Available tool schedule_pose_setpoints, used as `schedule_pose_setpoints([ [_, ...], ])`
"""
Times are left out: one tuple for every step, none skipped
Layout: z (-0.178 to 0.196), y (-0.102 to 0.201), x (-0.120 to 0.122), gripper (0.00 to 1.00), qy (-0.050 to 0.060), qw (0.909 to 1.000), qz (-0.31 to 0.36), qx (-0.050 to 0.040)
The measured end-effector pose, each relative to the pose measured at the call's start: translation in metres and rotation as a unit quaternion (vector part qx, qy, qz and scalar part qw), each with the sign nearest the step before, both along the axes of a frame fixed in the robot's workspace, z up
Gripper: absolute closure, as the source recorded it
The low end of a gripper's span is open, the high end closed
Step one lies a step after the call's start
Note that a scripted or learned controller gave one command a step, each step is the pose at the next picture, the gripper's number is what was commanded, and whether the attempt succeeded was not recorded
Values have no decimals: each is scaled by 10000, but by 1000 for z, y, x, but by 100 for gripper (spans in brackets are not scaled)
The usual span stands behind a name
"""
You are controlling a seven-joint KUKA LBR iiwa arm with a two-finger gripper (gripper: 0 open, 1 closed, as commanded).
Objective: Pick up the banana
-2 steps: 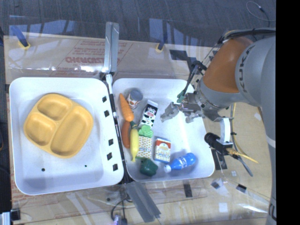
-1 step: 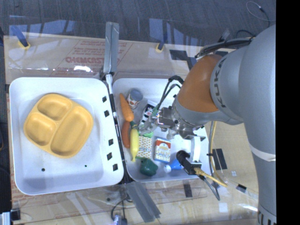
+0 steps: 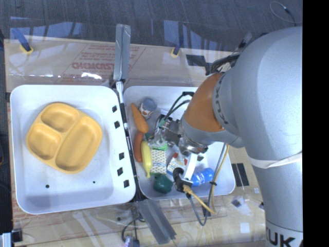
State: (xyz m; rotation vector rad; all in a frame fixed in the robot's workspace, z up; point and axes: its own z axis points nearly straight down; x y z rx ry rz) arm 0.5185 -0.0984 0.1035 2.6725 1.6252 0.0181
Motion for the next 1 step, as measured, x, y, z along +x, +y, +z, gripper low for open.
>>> schedule_pose_setpoints([
  [0,-3,-33,0,-71,9941,1082,-77],
])
